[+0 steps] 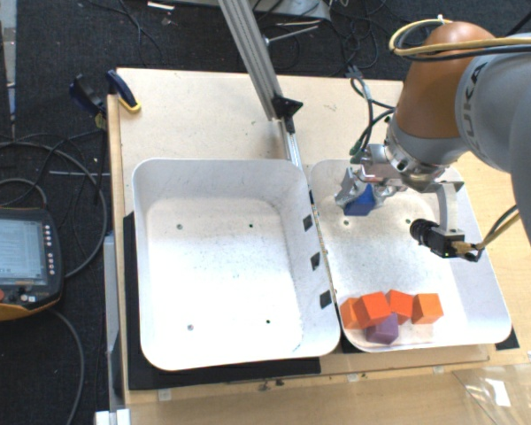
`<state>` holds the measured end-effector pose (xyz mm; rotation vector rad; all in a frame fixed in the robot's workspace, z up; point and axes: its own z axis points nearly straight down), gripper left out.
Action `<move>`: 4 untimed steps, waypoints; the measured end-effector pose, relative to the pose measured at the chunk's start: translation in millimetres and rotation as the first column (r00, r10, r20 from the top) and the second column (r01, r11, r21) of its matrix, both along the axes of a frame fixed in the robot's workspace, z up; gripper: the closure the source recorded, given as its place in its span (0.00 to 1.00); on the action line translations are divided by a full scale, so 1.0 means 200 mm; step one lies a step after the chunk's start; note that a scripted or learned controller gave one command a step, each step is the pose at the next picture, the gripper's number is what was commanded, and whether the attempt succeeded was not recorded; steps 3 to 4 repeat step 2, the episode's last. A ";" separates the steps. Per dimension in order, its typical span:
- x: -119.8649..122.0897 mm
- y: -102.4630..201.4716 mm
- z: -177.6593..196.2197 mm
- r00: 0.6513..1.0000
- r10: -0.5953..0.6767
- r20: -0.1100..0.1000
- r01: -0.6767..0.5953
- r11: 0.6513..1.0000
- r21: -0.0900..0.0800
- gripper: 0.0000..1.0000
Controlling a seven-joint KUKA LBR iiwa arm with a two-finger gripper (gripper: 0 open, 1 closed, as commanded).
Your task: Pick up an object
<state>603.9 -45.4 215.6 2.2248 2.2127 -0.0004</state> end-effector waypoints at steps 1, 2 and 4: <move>-0.19 0.48 -0.11 1.000 0.015 -0.009 -0.015 1.000 0.006 1.00; -0.18 0.46 -0.06 1.000 0.008 -0.005 -0.008 1.000 0.003 1.00; -0.18 0.46 -0.06 1.000 0.008 -0.005 -0.008 1.000 0.003 1.00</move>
